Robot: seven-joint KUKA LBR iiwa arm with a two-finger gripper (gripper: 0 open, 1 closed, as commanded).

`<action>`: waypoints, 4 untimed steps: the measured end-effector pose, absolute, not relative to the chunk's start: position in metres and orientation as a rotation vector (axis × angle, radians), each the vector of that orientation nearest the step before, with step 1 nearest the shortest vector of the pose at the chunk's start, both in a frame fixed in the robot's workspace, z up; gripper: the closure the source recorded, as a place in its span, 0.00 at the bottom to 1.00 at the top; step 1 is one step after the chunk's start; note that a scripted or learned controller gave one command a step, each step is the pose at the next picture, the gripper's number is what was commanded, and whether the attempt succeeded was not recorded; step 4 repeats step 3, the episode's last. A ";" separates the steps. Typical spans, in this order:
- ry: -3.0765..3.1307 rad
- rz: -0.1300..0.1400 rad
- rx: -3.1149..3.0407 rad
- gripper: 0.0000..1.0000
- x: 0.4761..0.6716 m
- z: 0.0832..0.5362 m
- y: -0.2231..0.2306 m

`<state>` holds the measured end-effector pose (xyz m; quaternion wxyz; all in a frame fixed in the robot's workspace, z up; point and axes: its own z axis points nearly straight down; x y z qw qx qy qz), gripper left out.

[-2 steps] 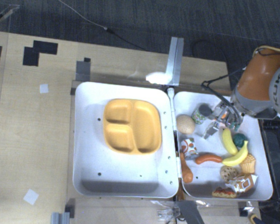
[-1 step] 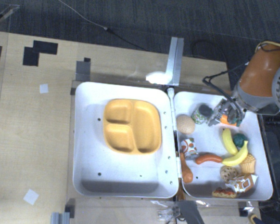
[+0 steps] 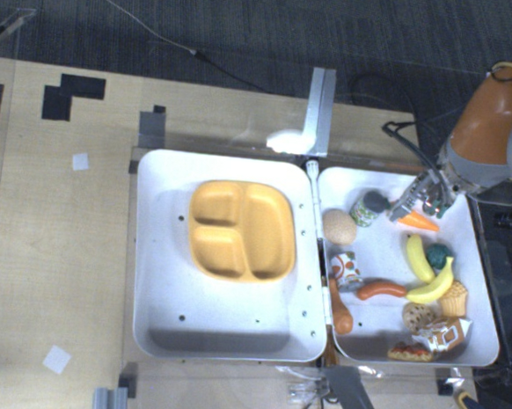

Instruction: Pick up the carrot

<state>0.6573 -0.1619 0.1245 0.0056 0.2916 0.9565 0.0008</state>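
The carrot (image 3: 419, 223) is a small orange piece lying flat near the back of the right bin (image 3: 483, 349), pointing right. My gripper (image 3: 417, 206) hangs directly above and slightly behind it, close to its left end, coming in from the orange-banded arm at the upper right. No object shows lifted in the gripper; the carrot rests on the bin floor.
Around the carrot lie a green-labelled can (image 3: 365, 209), a beige ball (image 3: 339, 225), a banana (image 3: 427, 271), a dark green piece (image 3: 439, 255), a sausage (image 3: 382, 290) and several more toy foods at the front. The left bin (image 3: 154, 323) holds a yellow divided plate (image 3: 241, 229).
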 end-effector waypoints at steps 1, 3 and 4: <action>3.069 0.002 0.631 1.00 0.591 0.140 -0.127; 3.030 0.002 0.774 0.00 0.505 0.090 -0.163; 3.030 0.002 0.774 0.00 0.505 0.090 -0.163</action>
